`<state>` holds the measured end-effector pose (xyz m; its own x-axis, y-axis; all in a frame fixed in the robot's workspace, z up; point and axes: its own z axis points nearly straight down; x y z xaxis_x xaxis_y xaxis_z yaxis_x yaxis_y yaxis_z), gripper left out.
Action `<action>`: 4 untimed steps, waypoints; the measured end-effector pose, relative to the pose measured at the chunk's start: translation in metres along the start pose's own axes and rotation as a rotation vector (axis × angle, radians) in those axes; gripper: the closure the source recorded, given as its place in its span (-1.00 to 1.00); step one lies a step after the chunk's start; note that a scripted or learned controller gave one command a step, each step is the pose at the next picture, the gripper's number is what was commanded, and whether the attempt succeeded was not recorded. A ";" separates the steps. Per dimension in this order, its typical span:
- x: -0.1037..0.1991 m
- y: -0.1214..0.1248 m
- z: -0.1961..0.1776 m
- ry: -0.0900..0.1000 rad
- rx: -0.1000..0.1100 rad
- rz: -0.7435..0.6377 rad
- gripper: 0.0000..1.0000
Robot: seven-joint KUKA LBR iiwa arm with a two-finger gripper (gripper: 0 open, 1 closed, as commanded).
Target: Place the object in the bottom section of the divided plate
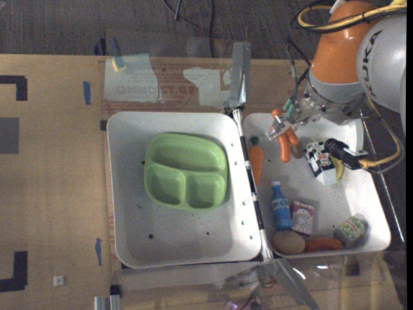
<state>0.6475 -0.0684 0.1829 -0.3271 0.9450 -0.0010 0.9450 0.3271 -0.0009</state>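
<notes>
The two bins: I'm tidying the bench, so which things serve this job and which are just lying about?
Job: divided plate, gripper, orange piece by its fingertips.

Lying about: carrot, blue bottle, small carton, potato, tin can, banana.

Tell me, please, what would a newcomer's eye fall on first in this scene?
Probably the bright green divided plate, alone in the left bin. Next comes the grey arm's orange band at upper right, its pincer over the right bin, where a blue bottle and an orange carrot lie among clutter.
</notes>
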 end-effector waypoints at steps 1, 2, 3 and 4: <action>0.080 -0.008 0.000 0.003 0.002 -0.144 1.00; 0.172 0.043 -0.032 0.000 -0.003 -0.368 1.00; 0.223 0.059 0.004 0.002 0.001 -0.672 1.00; 0.223 0.059 0.003 0.002 0.000 -0.671 -1.00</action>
<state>0.6305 0.1616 0.1792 -0.8437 0.5367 0.0018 0.5367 0.8437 -0.0006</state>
